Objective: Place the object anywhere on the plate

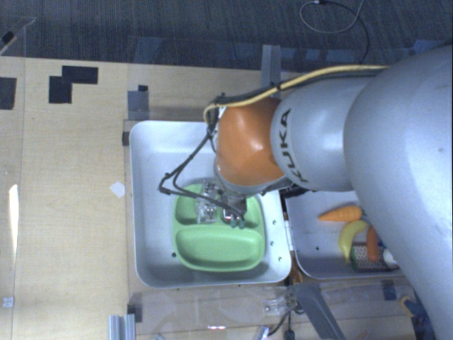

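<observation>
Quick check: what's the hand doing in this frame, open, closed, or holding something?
Hand: cannot be told; it sits low over the green plate in the left bin.

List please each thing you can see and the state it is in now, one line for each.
Green plate: lies flat in the left bin, partly under the arm.
Hand: low over the plate; I cannot tell if it grips anything.
Carrot: lies on its side in the right bin.
Banana: lies just below the carrot, same bin.
Arm's orange band: above the left bin.
</observation>
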